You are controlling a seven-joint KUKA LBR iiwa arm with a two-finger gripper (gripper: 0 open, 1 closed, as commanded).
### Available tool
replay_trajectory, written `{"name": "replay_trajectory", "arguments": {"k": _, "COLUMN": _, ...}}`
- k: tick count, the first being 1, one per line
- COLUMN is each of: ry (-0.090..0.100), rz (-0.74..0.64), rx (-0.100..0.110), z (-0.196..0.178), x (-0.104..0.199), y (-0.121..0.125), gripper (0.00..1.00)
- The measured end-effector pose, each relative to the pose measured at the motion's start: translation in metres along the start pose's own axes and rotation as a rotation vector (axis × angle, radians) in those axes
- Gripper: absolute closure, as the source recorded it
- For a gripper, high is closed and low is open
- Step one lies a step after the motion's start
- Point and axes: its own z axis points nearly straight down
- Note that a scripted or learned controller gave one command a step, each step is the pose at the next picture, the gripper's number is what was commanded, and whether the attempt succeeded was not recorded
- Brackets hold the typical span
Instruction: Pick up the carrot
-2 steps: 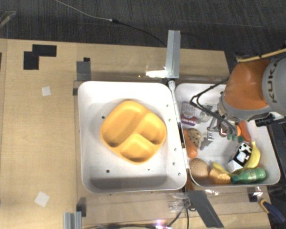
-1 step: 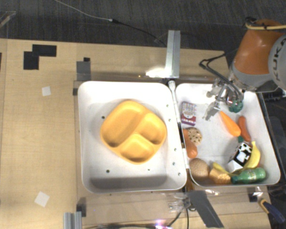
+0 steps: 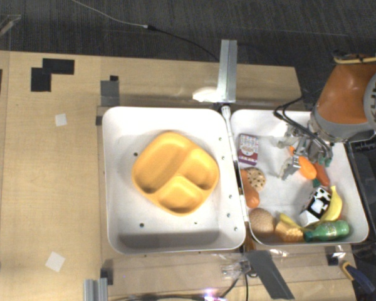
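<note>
Pincer [image 3: 299, 157] low inside the right bin [image 3: 357, 193], at about two o'clock from that bin's middle, hanging from the grey arm [image 3: 354, 99] with its orange band, which enters from three o'clock. Metal fingers [image 3: 291, 167] slightly apart, pointing toward seven o'clock; cannot tell for certain whether anything sits between them, though the orange shape reads as just beside the tips rather than clamped.

Carrot [image 3: 309, 168] lying on the white floor of the right bin, at about four o'clock from the pincer's tips and touching or very nearly touching them, its length running toward five o'clock. Just beyond its lower end, a black-and-white carton [image 3: 318, 202], tilted, with a yellow banana [image 3: 333, 207] curving along its three o'clock side. Below those, along the six o'clock wall of the bin, a green vegetable [image 3: 328, 231], a brown bread-like piece [image 3: 289, 233] and a round potato [image 3: 261, 219] in a row. Up the nine o'clock wall of the same bin, a small red-and-white packet [image 3: 248, 147], a cookie [image 3: 254, 179] under it, and an orange-red item [image 3: 252, 197] under that, all well apart from the carrot.

Left bin [image 3: 119, 231] beside it at nine o'clock, holding a yellow divided tray [image 3: 175, 172] near its middle. Both bins resting on the wooden bench [image 3: 50, 199].
</note>
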Motion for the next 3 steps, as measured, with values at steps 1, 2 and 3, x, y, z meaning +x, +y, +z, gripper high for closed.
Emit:
{"name": "replay_trajectory", "arguments": {"k": 1, "ry": -0.012, "rz": -0.007, "rx": -0.001, "z": -0.015, "x": -0.004, "y": 0.003, "gripper": 1.0}}
{"name": "replay_trajectory", "arguments": {"k": 2, "ry": -0.008, "rz": -0.075, "rx": -0.002, "z": -0.077, "x": -0.021, "y": 0.037, "gripper": 1.0}}
{"name": "replay_trajectory", "arguments": {"k": 3, "ry": -0.003, "rz": -0.246, "rx": -0.001, "z": -0.103, "x": 0.021, "y": 0.047, "gripper": 1.0}}
